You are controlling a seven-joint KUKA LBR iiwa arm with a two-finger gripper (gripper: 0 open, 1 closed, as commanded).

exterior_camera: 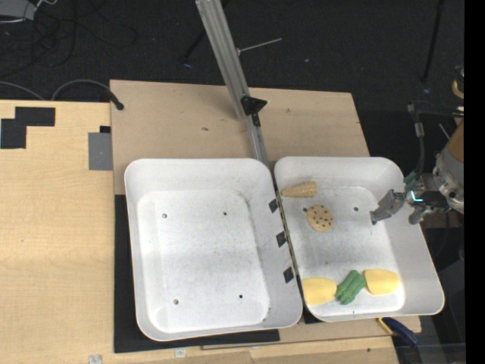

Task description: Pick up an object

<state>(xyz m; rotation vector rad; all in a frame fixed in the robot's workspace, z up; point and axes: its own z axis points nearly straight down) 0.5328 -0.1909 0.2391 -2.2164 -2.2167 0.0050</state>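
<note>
cookie in right bin — left of fingers, apart

A robotics lab: two white bins on a plywood bench, aluminium camera mast, loose floor cables

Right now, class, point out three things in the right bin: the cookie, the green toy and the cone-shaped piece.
cookie (320, 218), camera view, middle of its dotted face.
green toy (350, 287), camera view, middle of its body, between two yellow pieces.
cone-shaped piece (300, 190), camera view, middle of its tan side.

Dark floor – cables – pale wooden bench
</note>
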